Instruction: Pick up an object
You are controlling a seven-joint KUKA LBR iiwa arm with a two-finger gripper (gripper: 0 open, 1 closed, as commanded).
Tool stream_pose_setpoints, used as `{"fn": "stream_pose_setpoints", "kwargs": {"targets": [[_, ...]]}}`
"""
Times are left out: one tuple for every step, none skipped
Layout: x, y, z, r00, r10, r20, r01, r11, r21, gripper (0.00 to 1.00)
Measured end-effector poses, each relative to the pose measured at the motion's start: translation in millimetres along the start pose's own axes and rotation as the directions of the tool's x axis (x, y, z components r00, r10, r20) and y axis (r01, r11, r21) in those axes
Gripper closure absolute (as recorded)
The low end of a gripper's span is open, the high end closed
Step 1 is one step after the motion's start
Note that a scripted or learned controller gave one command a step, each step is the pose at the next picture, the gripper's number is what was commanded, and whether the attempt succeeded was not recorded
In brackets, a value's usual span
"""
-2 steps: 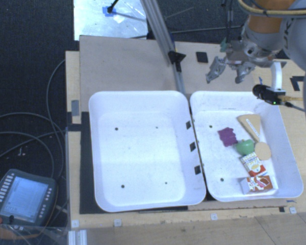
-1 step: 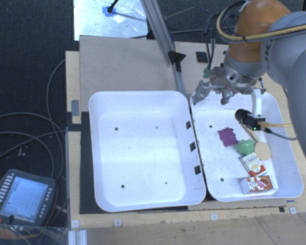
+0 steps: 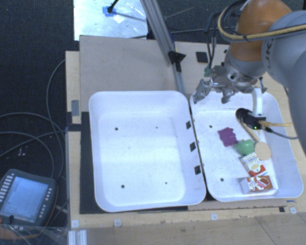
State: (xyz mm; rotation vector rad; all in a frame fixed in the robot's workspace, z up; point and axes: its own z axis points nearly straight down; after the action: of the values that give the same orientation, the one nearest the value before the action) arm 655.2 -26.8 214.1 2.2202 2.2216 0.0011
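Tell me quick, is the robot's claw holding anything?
Gripper: open, holding nothing, hanging above the far edge of the right-hand shallow white bin.

Gripper (image 3: 212, 92) above the right bin's (image 3: 214, 188) far left corner.
Inside that bin, near its right wall: purple piece (image 3: 227, 136), green object (image 3: 244, 147), two cartons (image 3: 257, 175).

- From my remote station, the left bin (image 3: 137, 147) glares almost pure white under strong overhead light.
- The floor patch (image 3: 109, 9) at top is washed out.
- Dark carpet (image 3: 25, 45) loses detail.
- The arm (image 3: 275, 34) looks soft and slightly blurred; shadows stay faint throughout.
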Motion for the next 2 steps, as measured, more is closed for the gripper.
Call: {"fn": "stream_pose_setpoints", "kwargs": {"targets": [[0.0, 0.0, 0.0, 1.0, 0.0, 0.0, 0.0, 1.0, 0.0, 0.0], [71.6, -28.4, 24.6, 0.997, -0.081, -0.002, 0.081, 0.997, 0.002, 0.0]]}}
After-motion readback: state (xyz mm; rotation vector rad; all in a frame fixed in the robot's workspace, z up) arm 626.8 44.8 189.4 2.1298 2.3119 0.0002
